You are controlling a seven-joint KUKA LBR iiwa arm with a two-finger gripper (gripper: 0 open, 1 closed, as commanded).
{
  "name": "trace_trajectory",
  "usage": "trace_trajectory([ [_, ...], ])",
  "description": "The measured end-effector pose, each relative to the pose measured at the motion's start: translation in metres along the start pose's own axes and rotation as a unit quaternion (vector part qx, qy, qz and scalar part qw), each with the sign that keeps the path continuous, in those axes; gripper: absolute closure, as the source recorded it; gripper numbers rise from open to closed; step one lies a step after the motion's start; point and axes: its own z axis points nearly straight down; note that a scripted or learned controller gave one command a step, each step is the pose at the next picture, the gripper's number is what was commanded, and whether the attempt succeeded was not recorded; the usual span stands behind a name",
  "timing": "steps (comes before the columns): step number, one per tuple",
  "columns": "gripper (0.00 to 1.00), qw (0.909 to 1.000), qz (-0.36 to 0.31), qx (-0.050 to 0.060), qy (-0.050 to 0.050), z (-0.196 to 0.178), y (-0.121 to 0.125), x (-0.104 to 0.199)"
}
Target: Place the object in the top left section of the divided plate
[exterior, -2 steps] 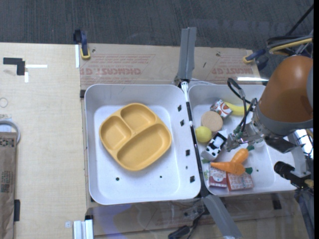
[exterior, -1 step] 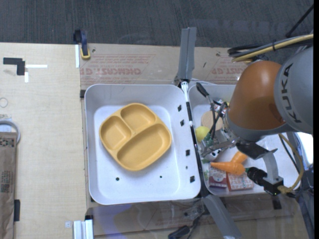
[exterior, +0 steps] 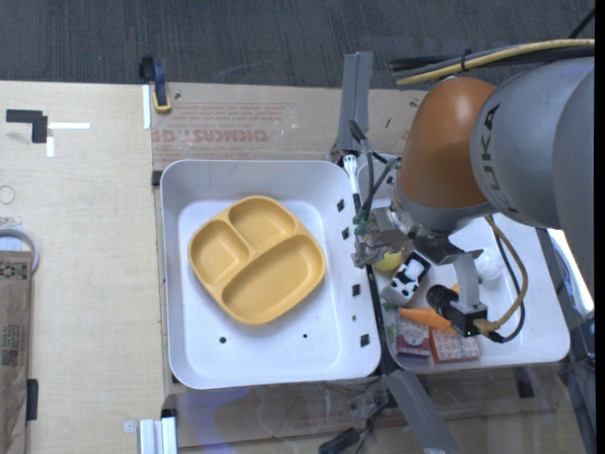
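A yellow divided plate (exterior: 257,258) lies tilted in the left white bin (exterior: 189,348). It has two small sections at its upper left and one large section at its lower right, and all three hold nothing. The grey arm with its orange band reaches over the right bin (exterior: 548,339), and its gripper (exterior: 381,244) hangs low at that bin's left wall, mostly hidden by the wrist. Just below the gripper sit a small yellow object (exterior: 388,262) and a black-and-white toy (exterior: 408,277). Whether anything is in the gripper is hidden.
In the right bin lie an orange carrot (exterior: 425,318), a red packet (exterior: 440,347) and a white object (exterior: 488,269). A black cable loops beside them. The wall between the bins runs right under the gripper. Wooden bench lies to the left.
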Motion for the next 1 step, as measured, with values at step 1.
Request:
trace_trajectory([
  [1, 1.0, 0.9998, 0.021, 0.001, 0.0, 0.0972, -0.0101, 0.0582],
])
